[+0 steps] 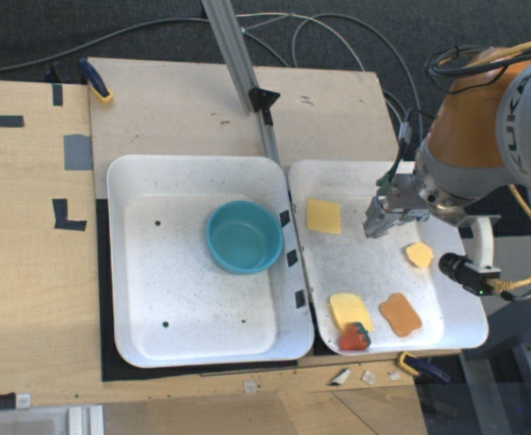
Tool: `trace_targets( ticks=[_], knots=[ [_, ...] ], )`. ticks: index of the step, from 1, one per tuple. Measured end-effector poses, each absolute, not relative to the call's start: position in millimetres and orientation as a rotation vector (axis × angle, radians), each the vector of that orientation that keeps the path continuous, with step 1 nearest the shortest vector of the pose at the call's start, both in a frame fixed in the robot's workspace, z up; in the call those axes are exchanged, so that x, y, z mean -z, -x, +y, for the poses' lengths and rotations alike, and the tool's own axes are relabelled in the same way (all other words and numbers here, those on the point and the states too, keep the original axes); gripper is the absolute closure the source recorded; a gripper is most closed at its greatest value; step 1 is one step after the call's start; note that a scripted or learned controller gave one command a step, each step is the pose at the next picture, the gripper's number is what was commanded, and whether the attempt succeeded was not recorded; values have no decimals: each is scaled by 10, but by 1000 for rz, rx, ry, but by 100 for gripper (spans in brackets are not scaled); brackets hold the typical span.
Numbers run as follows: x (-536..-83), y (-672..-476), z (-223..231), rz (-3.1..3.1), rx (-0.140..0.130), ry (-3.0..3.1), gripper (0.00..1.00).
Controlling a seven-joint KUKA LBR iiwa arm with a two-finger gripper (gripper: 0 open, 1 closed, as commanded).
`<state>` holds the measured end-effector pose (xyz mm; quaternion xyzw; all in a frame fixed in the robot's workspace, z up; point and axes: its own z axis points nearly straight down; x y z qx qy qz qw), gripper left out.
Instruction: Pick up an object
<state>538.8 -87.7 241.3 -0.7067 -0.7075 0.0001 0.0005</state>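
While your arm point(478, 125) reaches in from the right, its gripper point(381, 222) hangs over the right bin point(388, 284); finger state unclear.

Even, soft overhead light, faint shadows, mild glare on the white bins point(193, 172), slightly soft focus throughout.

The arm point(483, 125) enters from the right edge of the view, upper half. Its orange band sits above a grey wrist section. The wrist angles down and to the left. The gripper point(379, 225) hangs at the lower left end of the wrist, pointing downward. Finger state cannot be read from this view. A black fitting projects from the wrist's lower right side.
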Motion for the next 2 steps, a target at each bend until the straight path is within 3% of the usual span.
trace_targets(
  ticks=[2],
  knots=[
    [-2278,-5769,71,-2226,-2,2213,100]
  ],
)
